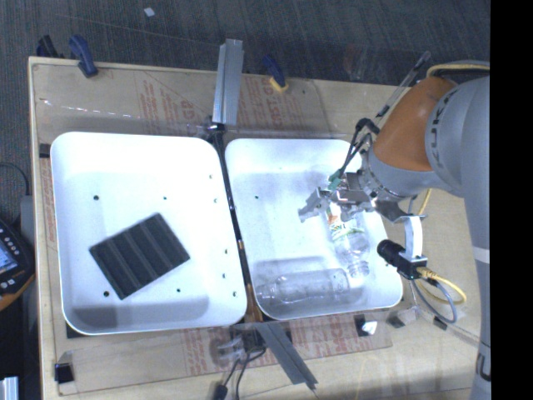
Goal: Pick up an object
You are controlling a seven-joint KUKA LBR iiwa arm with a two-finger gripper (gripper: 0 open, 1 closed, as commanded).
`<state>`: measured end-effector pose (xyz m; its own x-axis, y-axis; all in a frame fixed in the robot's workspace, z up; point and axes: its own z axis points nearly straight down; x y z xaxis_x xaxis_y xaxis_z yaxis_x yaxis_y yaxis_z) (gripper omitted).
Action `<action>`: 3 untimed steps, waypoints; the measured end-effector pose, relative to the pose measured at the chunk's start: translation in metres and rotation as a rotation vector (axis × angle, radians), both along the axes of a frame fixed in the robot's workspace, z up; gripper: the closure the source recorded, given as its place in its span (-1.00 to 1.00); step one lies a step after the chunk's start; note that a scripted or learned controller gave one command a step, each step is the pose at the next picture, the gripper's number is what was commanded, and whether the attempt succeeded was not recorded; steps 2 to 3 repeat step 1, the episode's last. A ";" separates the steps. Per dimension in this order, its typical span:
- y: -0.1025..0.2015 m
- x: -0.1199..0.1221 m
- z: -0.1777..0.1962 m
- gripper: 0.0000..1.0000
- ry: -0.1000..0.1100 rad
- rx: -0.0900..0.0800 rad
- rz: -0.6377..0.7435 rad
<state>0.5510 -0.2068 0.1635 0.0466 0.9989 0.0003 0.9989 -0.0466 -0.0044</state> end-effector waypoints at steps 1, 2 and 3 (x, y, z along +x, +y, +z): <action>0.000 0.000 0.000 -1.00 0.000 0.000 0.000; 0.000 0.000 0.000 -1.00 0.000 0.000 0.000; 0.000 0.000 0.000 -1.00 0.000 0.000 0.000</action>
